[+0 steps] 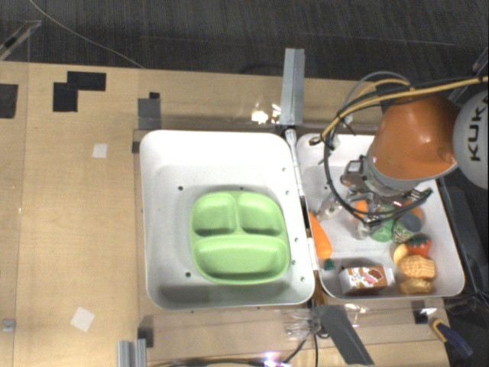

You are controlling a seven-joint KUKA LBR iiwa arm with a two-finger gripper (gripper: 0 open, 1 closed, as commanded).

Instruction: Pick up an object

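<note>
While the arm (pixel 416 140) reaches in from the right of the frame, the end effector (pixel 372 214) sits low in the right bin (pixel 451 277), directly over a cluster of small objects. Its opening state cannot be determined. This bin contains an orange carrot (pixel 322 239), a brown packet (pixel 363 278), a green object (pixel 382 232) and tan pieces (pixel 416 267). At centre frame, the left bin (pixel 164 197) contains a green divided tray (pixel 239 236).

"ku" on the arm (pixel 472 140).
</note>
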